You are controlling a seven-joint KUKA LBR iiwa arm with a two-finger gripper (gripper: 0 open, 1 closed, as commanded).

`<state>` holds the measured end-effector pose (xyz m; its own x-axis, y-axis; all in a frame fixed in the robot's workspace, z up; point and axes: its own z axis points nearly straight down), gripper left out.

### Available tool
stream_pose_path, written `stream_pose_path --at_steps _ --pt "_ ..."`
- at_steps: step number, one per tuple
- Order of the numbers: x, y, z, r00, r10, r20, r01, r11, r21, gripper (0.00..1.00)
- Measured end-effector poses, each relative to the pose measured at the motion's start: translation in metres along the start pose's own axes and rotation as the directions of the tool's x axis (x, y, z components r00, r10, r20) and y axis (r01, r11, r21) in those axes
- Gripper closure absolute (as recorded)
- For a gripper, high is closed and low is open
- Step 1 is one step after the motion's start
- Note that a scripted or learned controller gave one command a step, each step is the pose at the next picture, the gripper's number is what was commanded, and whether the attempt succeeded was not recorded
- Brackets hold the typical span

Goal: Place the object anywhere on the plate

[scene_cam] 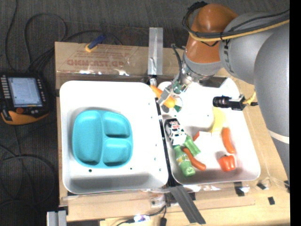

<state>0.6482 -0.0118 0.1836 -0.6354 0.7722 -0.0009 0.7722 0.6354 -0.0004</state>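
The blue divided plate [101, 138] lies in the left white bin [66, 173], with nothing on it. My gripper [176, 90] hangs over the far left corner of the right bin [251, 171], close to the divider between the bins. Right at its tip sits a small orange and yellow toy [167, 100] with a green bit [178, 107] beside it. The wrist and its cables hide how the gripper stands on the toy. The plate is well to the left of and nearer than the gripper.
The right bin holds several toy foods: a black-and-white piece [173, 130], green pieces [184, 161], a carrot [195, 159], a yellow banana [217, 120], an orange sausage [228, 140] and an orange pepper [227, 163]. A control pendant [23, 95] lies on the floor to the left.
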Motion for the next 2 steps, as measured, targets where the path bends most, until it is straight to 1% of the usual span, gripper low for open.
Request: stream_pose_path --at_steps 1,2 --pt "0.068 -0.02 0.0 0.99 -0.143 -0.001 0.143 0.99 0.0 1.0" --pt "0.128 0.021 0.0 0.901 -0.433 0.0 0.433 0.901 -0.001 1.0"
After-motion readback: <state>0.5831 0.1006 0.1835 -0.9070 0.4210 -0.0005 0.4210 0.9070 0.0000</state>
